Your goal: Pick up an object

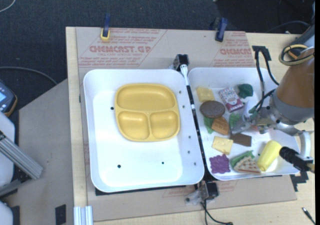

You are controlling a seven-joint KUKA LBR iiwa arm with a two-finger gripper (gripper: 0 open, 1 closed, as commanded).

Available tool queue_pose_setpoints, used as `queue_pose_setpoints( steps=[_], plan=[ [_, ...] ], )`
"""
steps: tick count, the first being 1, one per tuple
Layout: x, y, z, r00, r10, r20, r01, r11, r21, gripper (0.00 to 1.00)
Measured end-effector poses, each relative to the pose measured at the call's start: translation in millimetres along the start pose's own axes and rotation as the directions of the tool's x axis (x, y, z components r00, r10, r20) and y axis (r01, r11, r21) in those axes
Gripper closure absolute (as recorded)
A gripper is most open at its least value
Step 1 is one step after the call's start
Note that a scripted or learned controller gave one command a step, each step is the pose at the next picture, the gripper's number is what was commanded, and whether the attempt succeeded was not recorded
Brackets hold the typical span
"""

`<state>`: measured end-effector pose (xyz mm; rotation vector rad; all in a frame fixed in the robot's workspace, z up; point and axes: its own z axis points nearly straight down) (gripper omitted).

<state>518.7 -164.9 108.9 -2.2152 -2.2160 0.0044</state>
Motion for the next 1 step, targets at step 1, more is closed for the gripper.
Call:
queue_pose_setpoints(
  steps=[1],
  plan=[
    [0.8, -0.4, 25.9, 1.0, 0.001, 0.001, -0.001, 1.0, -0.003, 0.0]
  ],
)
